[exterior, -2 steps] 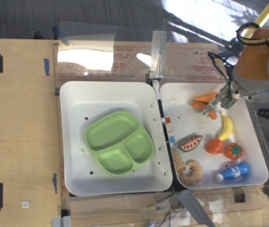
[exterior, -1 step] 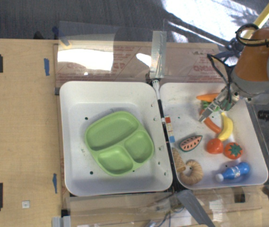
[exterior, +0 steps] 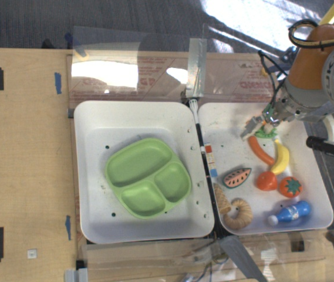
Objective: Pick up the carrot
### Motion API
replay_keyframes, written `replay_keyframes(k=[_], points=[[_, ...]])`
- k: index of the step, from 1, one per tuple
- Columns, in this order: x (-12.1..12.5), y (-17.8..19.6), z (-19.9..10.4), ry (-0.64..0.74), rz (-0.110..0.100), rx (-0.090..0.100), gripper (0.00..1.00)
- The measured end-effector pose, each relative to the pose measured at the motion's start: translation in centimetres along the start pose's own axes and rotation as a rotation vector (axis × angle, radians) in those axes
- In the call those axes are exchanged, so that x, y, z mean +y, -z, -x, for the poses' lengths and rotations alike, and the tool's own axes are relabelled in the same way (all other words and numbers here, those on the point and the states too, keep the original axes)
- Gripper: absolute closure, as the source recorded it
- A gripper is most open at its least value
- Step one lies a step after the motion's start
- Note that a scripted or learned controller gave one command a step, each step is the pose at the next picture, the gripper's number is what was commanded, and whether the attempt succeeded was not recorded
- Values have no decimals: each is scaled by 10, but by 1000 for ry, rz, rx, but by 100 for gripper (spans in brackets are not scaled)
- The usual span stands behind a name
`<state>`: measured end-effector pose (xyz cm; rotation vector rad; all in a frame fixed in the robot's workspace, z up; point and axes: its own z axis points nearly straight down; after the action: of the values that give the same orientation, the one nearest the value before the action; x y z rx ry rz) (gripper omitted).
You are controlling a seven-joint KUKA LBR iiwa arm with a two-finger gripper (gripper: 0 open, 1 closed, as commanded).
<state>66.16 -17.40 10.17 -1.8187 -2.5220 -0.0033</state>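
A pale wooden bench (exterior: 26,175) fills the left of the frame, with dark carpet beyond it at the top, and 2 shallow white bins sit side by side on it.

Nearest the lower edge, in the right bin (exterior: 319,216), lie a blue bottle (exterior: 290,212) at lower right and a curled pastry (exterior: 238,212) to its left. Just above them are a tomato (exterior: 290,186), an orange fruit (exterior: 266,181) and a watermelon slice (exterior: 238,177). The left bin (exterior: 90,128) holds 1 green divided plate (exterior: 148,177) at its centre.

Further up the right bin is the carrot (exterior: 261,148), an orange stick with green leaves at its upper end. Its long axis runs from upper left to lower right, and a yellow banana (exterior: 281,158) lies just beside it on the right, near enough to crowd a grasp.

Above it, toward the upper right of the frame, the gripper (exterior: 265,122) hangs at the carrot's leafy end, the grey arm rising behind it. The carrot's body therefore lies below and slightly left of the fingertips. Whether the fingers are spread or closed I cannot tell, and nothing is visibly between them. I judge the coming move needs the fingers to straddle the carrot across its slanted axis, clear of the banana.
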Motion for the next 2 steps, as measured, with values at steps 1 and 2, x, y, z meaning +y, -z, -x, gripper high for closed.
replay_keyframes(k=[1, 2], points=[[15, -3, -23, -322, 18, -31, 0], [11, 0, 0, -383, 12, 5, 0]])
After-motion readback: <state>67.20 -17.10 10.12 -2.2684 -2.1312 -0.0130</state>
